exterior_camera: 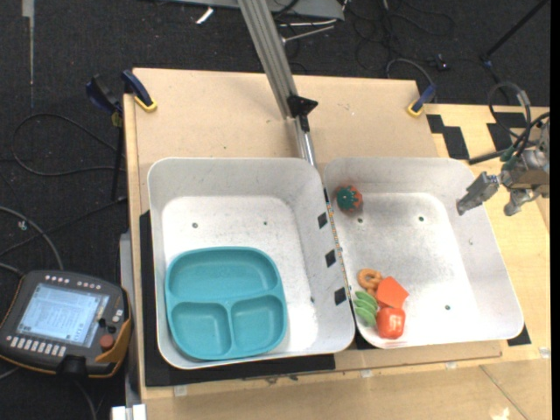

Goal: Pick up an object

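No legible text or labels.

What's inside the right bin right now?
In the right bin: a small green-and-orange ball-like toy near the divider, and a cluster by the near left corner of orange, green and red pieces. Anything beneath that cluster is covered.

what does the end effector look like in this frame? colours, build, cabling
At the camera view's right edge, the gripper is a small grey metal assembly with two slim grey fingers projecting from a boxy body. Thin dark cables loop above and behind it. It is small and blurred here, so no markings can be read.
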### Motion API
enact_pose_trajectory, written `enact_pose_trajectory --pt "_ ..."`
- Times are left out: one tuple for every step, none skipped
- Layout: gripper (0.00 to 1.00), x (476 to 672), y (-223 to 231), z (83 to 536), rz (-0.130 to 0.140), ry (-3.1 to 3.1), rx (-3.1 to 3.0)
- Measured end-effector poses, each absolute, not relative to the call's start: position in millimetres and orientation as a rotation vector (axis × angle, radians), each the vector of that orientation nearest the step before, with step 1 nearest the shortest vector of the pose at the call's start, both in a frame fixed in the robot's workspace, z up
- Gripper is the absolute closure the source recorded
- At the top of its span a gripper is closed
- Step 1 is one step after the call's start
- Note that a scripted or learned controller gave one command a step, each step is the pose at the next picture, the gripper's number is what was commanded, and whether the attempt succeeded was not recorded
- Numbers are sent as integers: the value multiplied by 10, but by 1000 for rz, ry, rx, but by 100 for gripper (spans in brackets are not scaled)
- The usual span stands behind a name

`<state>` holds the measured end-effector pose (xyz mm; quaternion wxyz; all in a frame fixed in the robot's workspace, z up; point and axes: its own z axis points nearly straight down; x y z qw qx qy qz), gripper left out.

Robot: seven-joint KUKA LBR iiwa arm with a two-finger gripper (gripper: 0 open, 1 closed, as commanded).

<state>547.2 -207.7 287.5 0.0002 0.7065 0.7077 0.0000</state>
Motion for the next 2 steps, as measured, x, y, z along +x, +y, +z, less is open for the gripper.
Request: enact_pose_trajectory --pt "100 5481 -2072 2975 2 2225 2214" --pt "100 6056 -1697 2286 -1 2232 2215"
